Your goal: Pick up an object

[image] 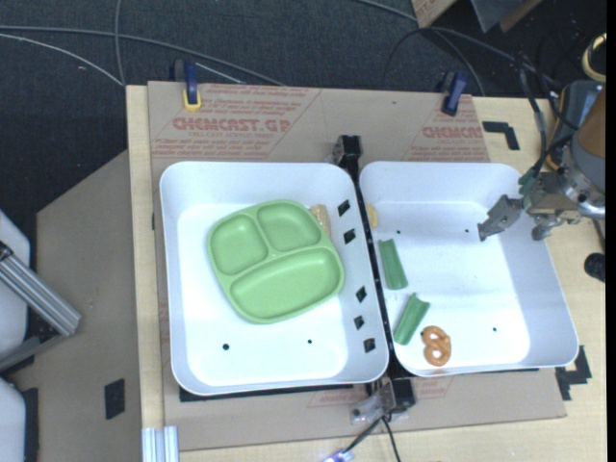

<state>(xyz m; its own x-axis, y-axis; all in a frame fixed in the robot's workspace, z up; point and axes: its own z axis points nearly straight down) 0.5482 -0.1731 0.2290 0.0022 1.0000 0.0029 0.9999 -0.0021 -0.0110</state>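
Pretzel point(435, 345) in right bin point(539, 287), well apart from pincer point(520, 218).

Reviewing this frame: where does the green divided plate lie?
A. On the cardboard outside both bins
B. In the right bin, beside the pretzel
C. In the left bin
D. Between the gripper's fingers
C. The green divided plate rests flat on the floor of the left bin, while the pretzel lies in the right bin and the gripper hangs over that bin's far side.
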